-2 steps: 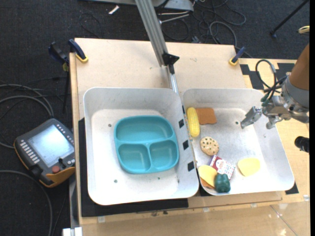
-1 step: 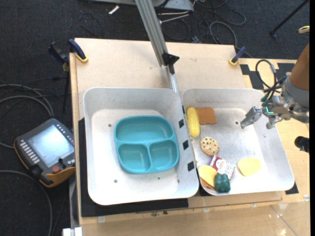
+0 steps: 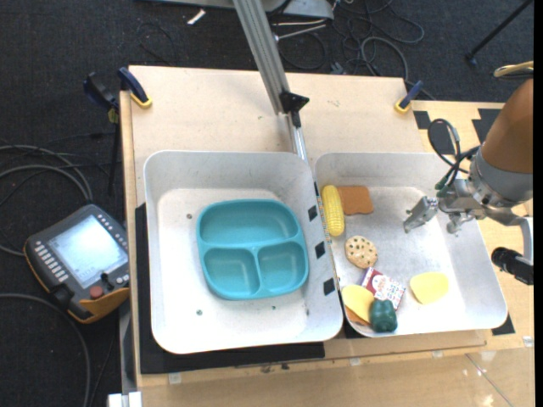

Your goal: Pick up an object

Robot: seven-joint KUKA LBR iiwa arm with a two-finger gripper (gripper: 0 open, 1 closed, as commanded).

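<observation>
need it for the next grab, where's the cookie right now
The cookie lies in the right bin, near its left wall, just below the corn cob and above the red-and-white packet.

No legible text; print on small red-white packet (image 3: 387, 288) in right bin (image 3: 475, 253) too small.

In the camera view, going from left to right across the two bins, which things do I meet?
Teal divided plate → corn cob → cookie → yellow chip-shaped piece → gripper.
</observation>
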